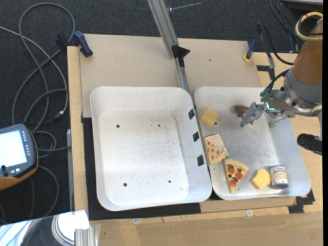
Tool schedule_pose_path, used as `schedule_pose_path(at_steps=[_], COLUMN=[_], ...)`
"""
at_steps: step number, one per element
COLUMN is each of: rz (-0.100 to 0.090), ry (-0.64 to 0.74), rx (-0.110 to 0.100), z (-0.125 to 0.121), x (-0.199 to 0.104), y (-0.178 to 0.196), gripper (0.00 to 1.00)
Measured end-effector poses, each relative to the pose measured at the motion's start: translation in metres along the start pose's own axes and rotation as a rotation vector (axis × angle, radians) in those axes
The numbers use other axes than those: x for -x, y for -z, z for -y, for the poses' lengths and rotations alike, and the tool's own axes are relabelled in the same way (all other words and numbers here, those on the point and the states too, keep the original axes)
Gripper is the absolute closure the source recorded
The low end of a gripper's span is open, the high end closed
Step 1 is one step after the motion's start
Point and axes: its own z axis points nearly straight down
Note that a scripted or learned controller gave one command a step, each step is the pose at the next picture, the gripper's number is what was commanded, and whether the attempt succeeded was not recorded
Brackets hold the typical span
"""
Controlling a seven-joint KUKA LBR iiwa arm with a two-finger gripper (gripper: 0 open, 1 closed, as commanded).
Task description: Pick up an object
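While tool (252, 118) hovers, jaw state unclear, yellow cheese cube (208, 117) sits, perhaps holed

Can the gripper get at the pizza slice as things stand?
Probably yes. The gripper hangs over the right bin, and the pizza slice lies flat nearer the front. The cracker and cheese sit close beside it, yet nothing covers it.

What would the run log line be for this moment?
arm: over right bin | claw: above bin floor, nothing seen held | near: yellow block | others: cracker, pizza slice, cheese wedge, small can
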Motion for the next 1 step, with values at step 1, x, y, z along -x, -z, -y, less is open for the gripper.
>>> schedule_pose_path(at_steps=[1], rz=[0.001], ry=[0.000], rx=[0.005], z=[-0.0005], x=[0.0000], y=[0.0021], gripper=[0.00])
